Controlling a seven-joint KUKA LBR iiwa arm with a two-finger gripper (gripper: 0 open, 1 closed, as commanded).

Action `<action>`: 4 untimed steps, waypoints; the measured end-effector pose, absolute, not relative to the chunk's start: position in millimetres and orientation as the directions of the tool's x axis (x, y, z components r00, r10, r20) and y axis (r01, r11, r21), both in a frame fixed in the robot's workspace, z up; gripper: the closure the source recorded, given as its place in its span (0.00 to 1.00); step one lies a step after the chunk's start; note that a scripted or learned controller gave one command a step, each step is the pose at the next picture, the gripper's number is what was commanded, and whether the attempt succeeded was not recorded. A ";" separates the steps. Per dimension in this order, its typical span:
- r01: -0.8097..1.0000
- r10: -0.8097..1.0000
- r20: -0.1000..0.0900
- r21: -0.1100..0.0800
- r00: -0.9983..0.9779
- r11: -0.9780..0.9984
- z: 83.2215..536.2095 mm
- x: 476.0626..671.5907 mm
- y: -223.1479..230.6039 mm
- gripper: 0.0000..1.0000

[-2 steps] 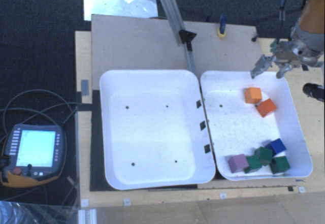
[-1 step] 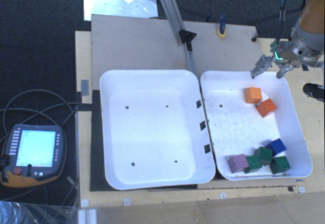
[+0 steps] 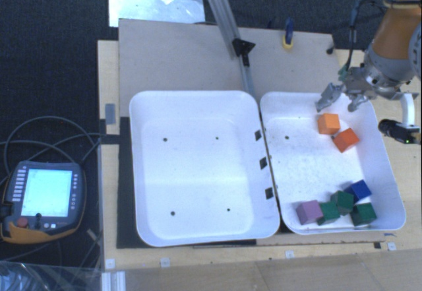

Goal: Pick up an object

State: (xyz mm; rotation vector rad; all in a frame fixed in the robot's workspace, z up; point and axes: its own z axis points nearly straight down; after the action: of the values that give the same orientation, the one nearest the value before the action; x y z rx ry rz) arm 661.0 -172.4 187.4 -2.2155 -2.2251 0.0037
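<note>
2 bins sit side by side on the bench. 2 blocks lie near the right bin's far edge; 5 more cluster at its near corner.

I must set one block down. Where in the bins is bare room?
The left bin floor is bare. In the right bin, its left-middle is free. Crowded: orange blocks under the end effector, and the near-right cluster.

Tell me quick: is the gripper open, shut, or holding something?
Gripper: open, holding nothing; fingers spread above the upper orange block in the right bin.
</note>
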 end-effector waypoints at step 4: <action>1.000 1.000 -0.002 0.007 -0.004 0.004 171.5 670.7 -172.4 1.00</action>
State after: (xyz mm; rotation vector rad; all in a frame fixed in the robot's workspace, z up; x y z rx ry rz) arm 670.7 -172.4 171.5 -2.2215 -2.2306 -0.0063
